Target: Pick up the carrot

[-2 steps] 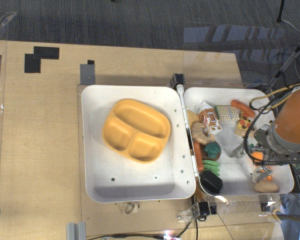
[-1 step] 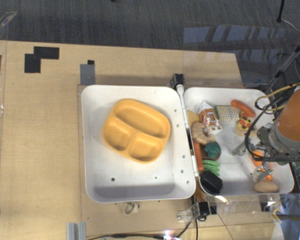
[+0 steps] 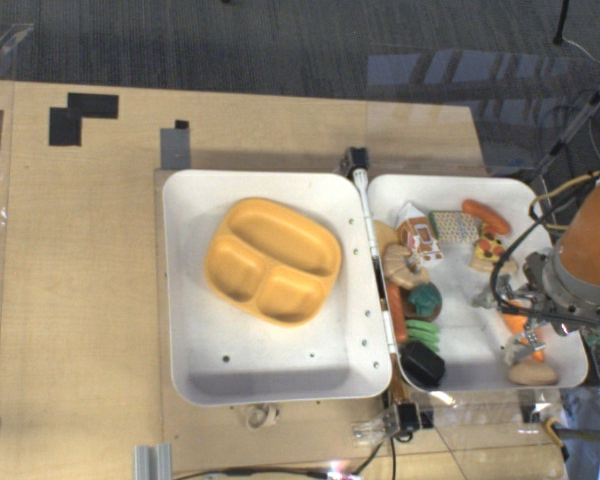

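Carrot [image 3: 394, 306] half hidden at right bin's [image 3: 460, 373] divider | tool [image 3: 528, 334] state unclear

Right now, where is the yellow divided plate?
The yellow divided plate lies in the left bin, near its middle, across the divider from the toy food in the right bin.

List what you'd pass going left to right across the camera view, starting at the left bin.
Left bin → yellow divided plate → teal ball → gripper above an orange piece, perhaps the carrot.
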